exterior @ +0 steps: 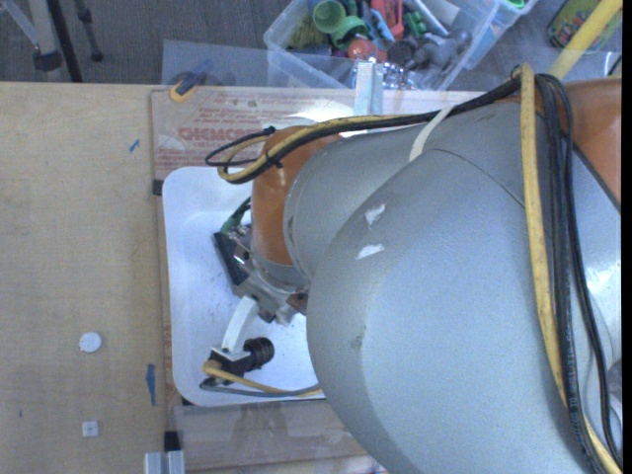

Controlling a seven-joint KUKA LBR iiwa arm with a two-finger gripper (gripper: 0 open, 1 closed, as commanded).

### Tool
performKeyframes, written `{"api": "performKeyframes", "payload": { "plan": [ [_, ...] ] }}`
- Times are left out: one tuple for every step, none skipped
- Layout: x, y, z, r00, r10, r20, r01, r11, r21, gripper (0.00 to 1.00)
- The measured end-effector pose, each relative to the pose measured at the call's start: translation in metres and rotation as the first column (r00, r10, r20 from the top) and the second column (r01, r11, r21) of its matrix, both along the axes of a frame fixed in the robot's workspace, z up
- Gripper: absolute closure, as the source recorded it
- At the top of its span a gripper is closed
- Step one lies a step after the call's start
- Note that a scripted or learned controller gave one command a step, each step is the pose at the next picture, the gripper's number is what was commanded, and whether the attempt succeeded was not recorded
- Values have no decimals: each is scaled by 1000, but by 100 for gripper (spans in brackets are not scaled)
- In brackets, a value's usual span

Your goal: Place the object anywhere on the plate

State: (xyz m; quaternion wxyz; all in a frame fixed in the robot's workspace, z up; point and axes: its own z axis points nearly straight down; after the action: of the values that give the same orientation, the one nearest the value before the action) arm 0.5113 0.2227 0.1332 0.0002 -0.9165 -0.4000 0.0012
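Arm (444, 294) over the bin (193, 294) from the right — tub of toys (395, 18) behind the bench (69, 215)

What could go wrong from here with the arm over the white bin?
1. The arm covers most of the white bin, so the camera cannot confirm a grasp or a placement. A failed try may go unnoticed.
2. The wrist is near the bin's left side, so a sideways move might hit the wall.
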Motion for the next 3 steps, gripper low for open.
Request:
{"api": "performKeyframes", "payload": {
  "plan": [
    [-1, 2, 9, 1000, 5, -3, -5, 1000, -1, 100],
    [-1, 2, 18, 1000, 7, -5, -7, 1000, -2, 100],
    [-1, 3, 27, 1000, 9, -6, -9, 1000, -3, 100]
  ]
}}
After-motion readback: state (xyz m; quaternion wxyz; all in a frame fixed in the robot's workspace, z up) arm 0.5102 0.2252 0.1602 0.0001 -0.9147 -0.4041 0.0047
